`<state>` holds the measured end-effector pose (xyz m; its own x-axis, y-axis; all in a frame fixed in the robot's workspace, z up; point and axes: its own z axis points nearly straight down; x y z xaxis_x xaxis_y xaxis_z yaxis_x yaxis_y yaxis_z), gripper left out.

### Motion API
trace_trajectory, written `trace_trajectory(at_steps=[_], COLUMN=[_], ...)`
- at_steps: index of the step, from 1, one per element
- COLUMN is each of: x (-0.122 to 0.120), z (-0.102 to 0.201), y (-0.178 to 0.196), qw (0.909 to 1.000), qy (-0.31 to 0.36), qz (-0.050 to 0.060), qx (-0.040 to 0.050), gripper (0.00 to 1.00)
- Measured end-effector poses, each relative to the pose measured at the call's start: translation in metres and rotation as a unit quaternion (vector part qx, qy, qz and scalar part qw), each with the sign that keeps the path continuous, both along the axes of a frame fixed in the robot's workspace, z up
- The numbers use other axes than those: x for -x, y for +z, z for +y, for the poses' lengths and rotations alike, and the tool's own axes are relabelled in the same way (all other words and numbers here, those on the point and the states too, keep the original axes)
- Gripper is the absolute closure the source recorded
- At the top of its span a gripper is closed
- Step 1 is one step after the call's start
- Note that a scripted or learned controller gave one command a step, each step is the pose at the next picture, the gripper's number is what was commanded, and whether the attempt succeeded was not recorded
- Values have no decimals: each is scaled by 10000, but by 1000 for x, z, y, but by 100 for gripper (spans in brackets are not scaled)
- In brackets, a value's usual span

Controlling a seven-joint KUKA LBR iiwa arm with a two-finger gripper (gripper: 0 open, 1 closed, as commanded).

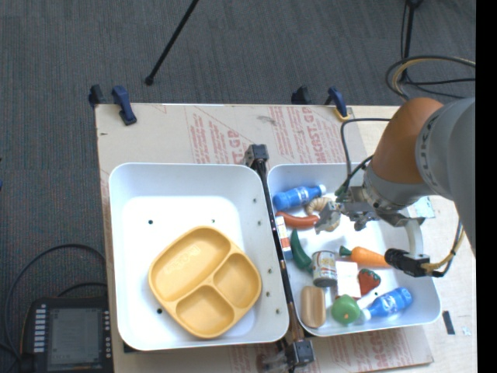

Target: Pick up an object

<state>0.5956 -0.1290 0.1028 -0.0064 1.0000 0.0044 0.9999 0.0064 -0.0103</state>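
Note:
The right bin (432, 300) holds several small items. A blue bottle (299, 196) lies at its back left, with a red sausage-like piece (301, 221) just in front of it. My gripper (335, 213) hangs low over the bin's back middle, right of the blue bottle and next to a beige item (318, 205). In front of the gripper lie a small can (324, 268) and a carrot (366, 256). The arm's wrist covers the bin's back right part.
A yellow divided plate (206, 282) lies in the left bin (124, 208). Also in the right bin are a green pepper (300, 249), a tan piece (313, 306), a green pear (345, 309), a red item (369, 280) and a second blue bottle (388, 302).

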Motion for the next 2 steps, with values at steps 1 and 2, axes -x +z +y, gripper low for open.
trace_trajectory(at_steps=[1, 2], x=[0, 0], z=[0, 1], y=[9, 8], qw=[10000, 10000], qy=[14, 16], qz=[13, 14], qx=[-8, -7], gripper=[100, 0])
